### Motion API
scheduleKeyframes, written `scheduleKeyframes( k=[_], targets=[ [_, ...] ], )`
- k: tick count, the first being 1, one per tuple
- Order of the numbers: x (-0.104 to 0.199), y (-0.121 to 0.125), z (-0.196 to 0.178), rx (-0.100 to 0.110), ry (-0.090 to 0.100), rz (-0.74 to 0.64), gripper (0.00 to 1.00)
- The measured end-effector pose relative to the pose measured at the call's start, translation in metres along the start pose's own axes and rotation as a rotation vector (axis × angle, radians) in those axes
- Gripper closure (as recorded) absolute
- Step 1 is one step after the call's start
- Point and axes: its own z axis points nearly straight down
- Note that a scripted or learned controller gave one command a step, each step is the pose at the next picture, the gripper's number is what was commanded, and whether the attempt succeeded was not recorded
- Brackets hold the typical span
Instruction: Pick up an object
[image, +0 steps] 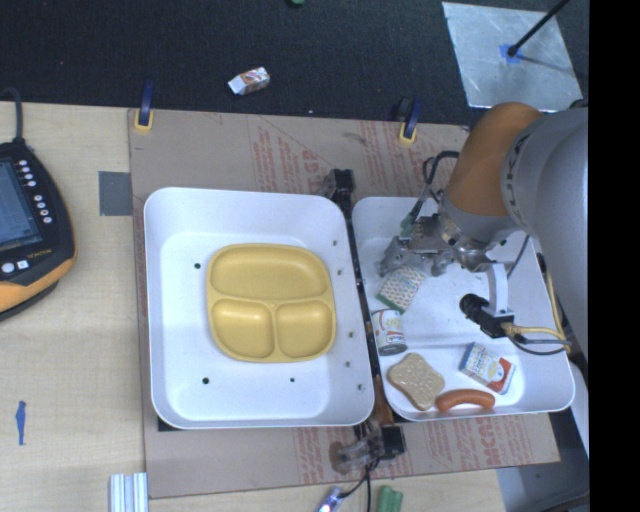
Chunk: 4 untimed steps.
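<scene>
**Claw low in the right bin, over the patterned packet**

From my seat I see the grey arm with its orange band (487, 160) reaching in from the right, its claw (420, 252) down inside the right shallow white bin (560, 395); whether the claw is released or clenched I cannot tell, since the wrist hardware hides the tips. Just below the claw lies a small flat packet with a green dotted pattern (402, 288), tilted, close to the bin's left wall; I cannot tell whether the claw touches it. Further down that wall sits a small white can with a printed label (388, 328); near the bin's front edge lie a tan slice of toy bread (415, 380) and, just beside it, an orange-red toy sausage (465, 401); a small white carton with red and blue print (488, 367) rests just above the sausage. A black cable fitting (483, 314) hangs over the bin's middle.

The left white bin (170, 300) holds a yellow plastic plate with three compartments (270, 301), lying flat at its centre; both bins sit on brown cardboard (250, 135) on the wooden bench (60, 400); an orange-edged control pendant (30, 230) rests at the bench's left.
</scene>
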Motion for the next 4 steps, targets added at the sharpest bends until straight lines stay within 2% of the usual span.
scheduleKeyframes(
  k=[1,2,3,4],
  targets=[
    [-0.004,0.037,-0.001,-0.002,0.001,0.002,0.0],
    [-0.016,0.019,0.0,-0.001,0.001,0.005,0.0],
    [-0.016,0.019,-0.011,0.0,0.002,0.003,1.0],
    [-0.016,0.019,-0.011,0.001,0.002,0.002,0.0]
  ],
)
